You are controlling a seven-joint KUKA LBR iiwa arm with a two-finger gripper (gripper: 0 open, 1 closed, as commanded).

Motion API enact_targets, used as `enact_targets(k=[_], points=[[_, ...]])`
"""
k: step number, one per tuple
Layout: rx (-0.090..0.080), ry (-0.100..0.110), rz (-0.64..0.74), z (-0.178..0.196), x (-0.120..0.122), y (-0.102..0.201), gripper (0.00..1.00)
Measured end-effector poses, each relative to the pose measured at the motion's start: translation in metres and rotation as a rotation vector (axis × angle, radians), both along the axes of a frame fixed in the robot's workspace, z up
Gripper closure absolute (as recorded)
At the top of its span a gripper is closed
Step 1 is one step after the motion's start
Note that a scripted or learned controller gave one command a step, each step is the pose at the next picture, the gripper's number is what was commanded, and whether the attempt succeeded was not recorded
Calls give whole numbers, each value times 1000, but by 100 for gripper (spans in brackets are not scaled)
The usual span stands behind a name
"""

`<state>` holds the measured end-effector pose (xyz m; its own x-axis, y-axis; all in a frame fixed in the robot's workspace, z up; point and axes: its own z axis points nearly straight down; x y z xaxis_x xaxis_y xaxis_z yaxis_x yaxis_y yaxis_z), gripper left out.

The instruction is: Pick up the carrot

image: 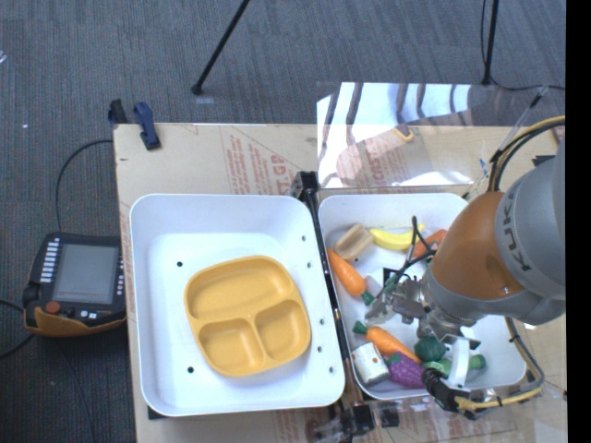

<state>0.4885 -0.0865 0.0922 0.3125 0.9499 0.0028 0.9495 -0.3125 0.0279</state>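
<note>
Here the largest thing in view is the grey KUKA arm with its orange band (480, 247), which hangs over the shallow white plastic bin on the right (443, 203); that bin serves as the landmark for the rest. Beside it, touching along its left wall, sits a second shallow white bin (157, 247) that carries a yellow three-compartment plastic tray (247, 314). Well to the left of both bins a grey teach pendant with an orange base (76, 282) lies on the carpet. Inside the landmark bin the two-finger gripper (395, 301) hangs near the middle, and whether it is wide or narrow cannot be told from this view, since wrist hardware and cables crowd it. There are two orange toy carrots: one orange plastic carrot with a green stub (348, 275) lies slantwise against the bin's left wall, just left of the gripper, and another orange carrot (391, 343) lies toward the bin's near side, just below the gripper. Around them sit a yellow toy banana (395, 239) near the far wall, a tan bread-like block (353, 241) at the far left, a purple bumpy toy (406, 371) and a small white box (370, 365) at the near edge. The likely risk is crowding: the near carrot touches the purple toy and the box, so a descent could clip a neighbour or pinch the wrong piece, while the carrot by the wall leaves little room for a finger on that side.
</note>
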Motion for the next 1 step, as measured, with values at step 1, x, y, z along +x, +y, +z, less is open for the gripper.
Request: enact_targets(k=[1], points=[[11, 32, 1, -5, -13, 5, 0]])
